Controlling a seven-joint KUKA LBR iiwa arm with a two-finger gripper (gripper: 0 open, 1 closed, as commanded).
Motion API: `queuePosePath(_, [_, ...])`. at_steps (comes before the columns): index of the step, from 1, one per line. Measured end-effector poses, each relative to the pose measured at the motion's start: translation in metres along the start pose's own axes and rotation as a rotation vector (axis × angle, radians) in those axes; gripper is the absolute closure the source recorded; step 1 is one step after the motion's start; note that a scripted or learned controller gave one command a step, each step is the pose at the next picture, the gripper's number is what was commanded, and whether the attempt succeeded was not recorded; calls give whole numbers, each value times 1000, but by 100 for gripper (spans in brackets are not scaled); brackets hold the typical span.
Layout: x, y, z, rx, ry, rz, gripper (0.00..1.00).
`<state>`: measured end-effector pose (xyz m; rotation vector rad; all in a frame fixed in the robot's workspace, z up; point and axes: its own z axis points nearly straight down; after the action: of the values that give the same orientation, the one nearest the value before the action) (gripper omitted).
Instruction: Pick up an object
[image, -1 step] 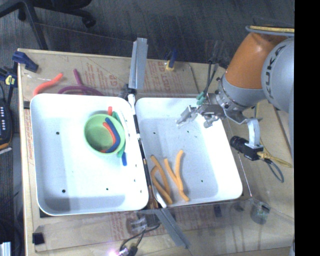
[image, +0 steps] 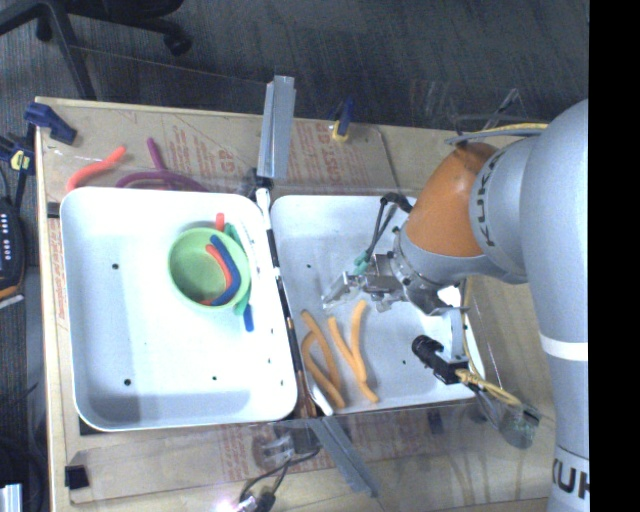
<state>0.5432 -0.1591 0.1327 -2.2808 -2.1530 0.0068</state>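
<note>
Several orange curved sticks (image: 341, 351) lie in the front left part of the right bin (image: 300, 225). My gripper (image: 356, 291) hangs over the middle of that bin, just above the upper ends of the sticks. Its fingers (image: 333, 292) look spread open, and I see nothing held between them. One orange stick (image: 357, 318) reaches up to just below the gripper. The arm's orange band (image: 450, 215) and grey body cover the right side of this bin.
The left bin (image: 120, 330) holds a green bowl (image: 196, 266) with a blue curved piece (image: 232, 262) and red pieces in it. An orange tube (image: 95, 168) and a purple tube (image: 150, 180) lie on the bench behind that bin.
</note>
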Motion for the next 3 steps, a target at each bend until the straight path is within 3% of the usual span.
queuePosePath(1, [-7,-19,41,-6,-1,-53,0])
queuePosePath(2, [-7,-18,30,-6,-3,-58,100])
queuePosePath(3, [-7,-18,31,-5,-3,-58,0])
